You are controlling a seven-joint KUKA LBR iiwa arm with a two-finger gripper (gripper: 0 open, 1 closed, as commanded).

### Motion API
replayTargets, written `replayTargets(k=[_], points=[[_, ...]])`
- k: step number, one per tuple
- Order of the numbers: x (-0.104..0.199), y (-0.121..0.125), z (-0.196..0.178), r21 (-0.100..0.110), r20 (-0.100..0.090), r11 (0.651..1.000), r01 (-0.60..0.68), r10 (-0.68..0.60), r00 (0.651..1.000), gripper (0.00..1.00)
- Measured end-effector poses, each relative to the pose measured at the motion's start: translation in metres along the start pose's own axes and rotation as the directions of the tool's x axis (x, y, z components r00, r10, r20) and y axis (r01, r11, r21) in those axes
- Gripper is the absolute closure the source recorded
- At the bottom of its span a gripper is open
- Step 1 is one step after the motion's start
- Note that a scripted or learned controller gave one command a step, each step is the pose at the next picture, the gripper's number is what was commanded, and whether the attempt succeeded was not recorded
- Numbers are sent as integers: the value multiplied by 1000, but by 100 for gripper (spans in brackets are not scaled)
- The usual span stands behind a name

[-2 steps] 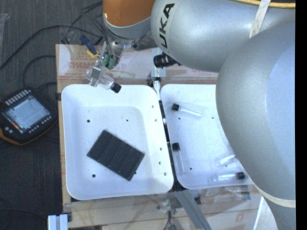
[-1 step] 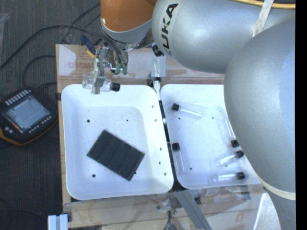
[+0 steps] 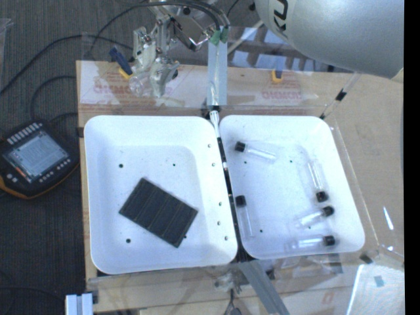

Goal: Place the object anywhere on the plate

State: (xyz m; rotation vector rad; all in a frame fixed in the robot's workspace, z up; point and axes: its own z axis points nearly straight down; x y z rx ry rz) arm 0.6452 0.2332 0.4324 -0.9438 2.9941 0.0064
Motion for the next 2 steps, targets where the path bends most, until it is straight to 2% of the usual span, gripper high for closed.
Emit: replayTargets(k=[1,2], points=[[-20,-15,18,-1,0,939,345,-345,939,100],[64,31,0,-3,-3,861,508,-508,861,100]])
